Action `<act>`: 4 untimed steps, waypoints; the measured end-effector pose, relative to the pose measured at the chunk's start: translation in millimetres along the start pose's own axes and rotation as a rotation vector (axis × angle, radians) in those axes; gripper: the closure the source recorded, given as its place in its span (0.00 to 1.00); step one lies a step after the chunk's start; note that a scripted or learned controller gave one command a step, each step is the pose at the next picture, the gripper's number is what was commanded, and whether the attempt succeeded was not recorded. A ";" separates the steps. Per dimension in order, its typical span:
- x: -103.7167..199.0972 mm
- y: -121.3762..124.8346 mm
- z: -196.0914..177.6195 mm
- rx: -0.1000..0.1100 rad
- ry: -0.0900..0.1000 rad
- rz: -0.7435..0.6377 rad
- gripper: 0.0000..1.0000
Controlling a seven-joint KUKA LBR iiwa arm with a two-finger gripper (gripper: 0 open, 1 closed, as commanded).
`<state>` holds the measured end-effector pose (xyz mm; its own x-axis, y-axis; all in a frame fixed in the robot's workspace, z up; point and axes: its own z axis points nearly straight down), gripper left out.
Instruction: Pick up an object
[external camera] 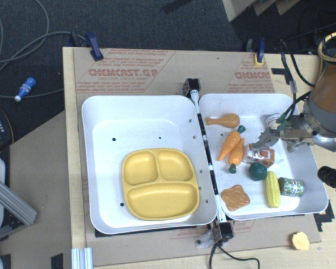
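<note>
Yellow three-compartment plastic tray (pixel 158 184) sits in left bin (pixel 101 122). In right bin (pixel 302 206): paired carrots (pixel 232 146), long axis 1-to-7 o'clock, green tips at 7. Gripper (pixel 267 142) at 3 o'clock from the carrots; finger state unclear, small red-white item (pixel 265 156) partly hidden beneath.

The grey arm with its orange band (pixel 329 91) reaches in from the right edge of the view, its wrist angled down and to the left. At its end the metal two-finger tool (pixel 264 143) hangs low, its fingers (pixel 267 136) spread apart and pointing toward the lower left, with nothing between them.
</note>
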<state>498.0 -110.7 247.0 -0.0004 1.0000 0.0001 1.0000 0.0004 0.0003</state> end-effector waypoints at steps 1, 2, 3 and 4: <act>-68.6 13.5 124.1 0.010 0.000 0.007 0.00; -33.6 -21.6 165.2 0.008 0.004 0.001 0.00; -35.3 -18.9 152.5 -0.001 0.000 0.002 1.00; 45.0 20.7 57.2 -0.010 -0.001 -0.008 1.00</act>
